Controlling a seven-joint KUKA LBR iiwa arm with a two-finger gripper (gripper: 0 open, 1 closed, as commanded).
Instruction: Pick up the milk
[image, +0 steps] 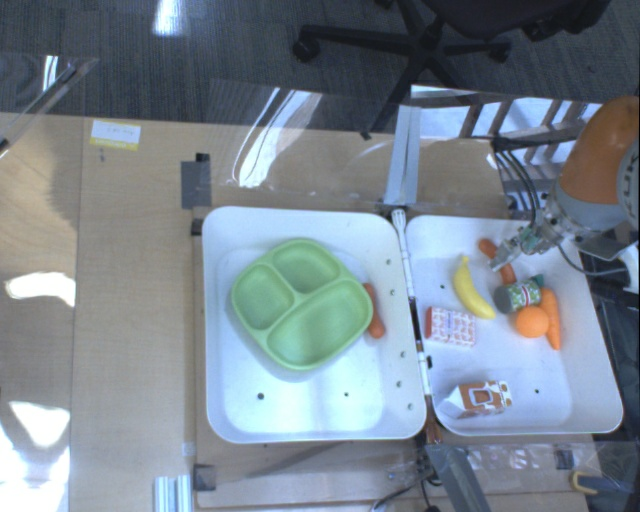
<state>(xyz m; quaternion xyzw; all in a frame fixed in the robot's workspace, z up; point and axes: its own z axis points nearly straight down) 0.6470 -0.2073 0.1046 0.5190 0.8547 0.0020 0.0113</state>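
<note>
I see even, bright overhead light. Glare streaks the clear plastic sheet (60, 300) over the tan bench at my left, with white patches and a bright spot on the dark carpet (175, 15). The two shallow white bins (300, 400) look nearly washed out. Shadows are soft. Small items appear slightly blurred.

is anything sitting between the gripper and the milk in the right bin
Yes. The gripper is at the bin's far side and the milk carton lies near the front edge. Between them sit the can, the orange and the banana; the arm would pass over them.
</note>
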